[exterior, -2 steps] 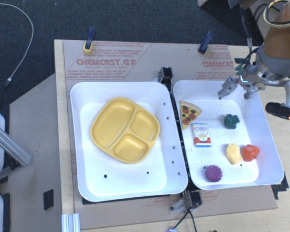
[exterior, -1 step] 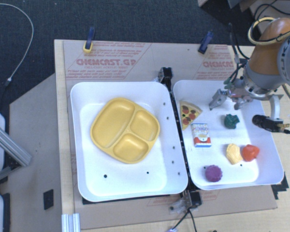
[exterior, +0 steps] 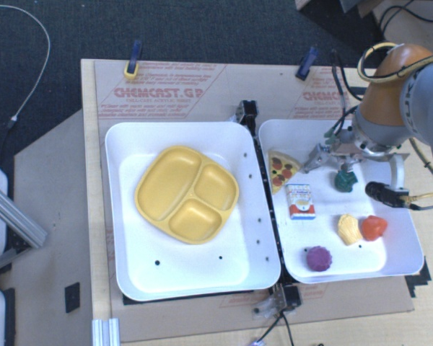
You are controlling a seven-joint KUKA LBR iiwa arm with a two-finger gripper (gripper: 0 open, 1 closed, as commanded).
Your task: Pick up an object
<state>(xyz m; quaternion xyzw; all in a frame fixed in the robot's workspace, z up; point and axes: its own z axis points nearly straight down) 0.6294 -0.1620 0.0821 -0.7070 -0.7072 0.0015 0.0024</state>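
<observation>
The gripper [exterior: 344, 166] is seen low in the right bin [exterior: 411, 251], its fingers pinched on a small green object [exterior: 345, 180]. A pizza slice [exterior: 281, 169], a carton [exterior: 300, 200] and a purple ball [exterior: 318, 258] are placed nearby.

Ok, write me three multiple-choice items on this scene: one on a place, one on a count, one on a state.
1. Where does the yellow divided plate lie?
A. in the left bin
B. in the right bin
C. on the carpet

2. How many compartments does the plate have?
A. two
B. three
C. five

3. How does the milk carton stand relative to the pizza slice?
A. stacked on top of it
B. lying apart from it, nearer the camera
C. tucked under it

Answers:
1 A, the plate sits in the middle of the left bin.
2 B, its ridges mark off three wells.
3 B, white bin floor shows between the two.
</observation>
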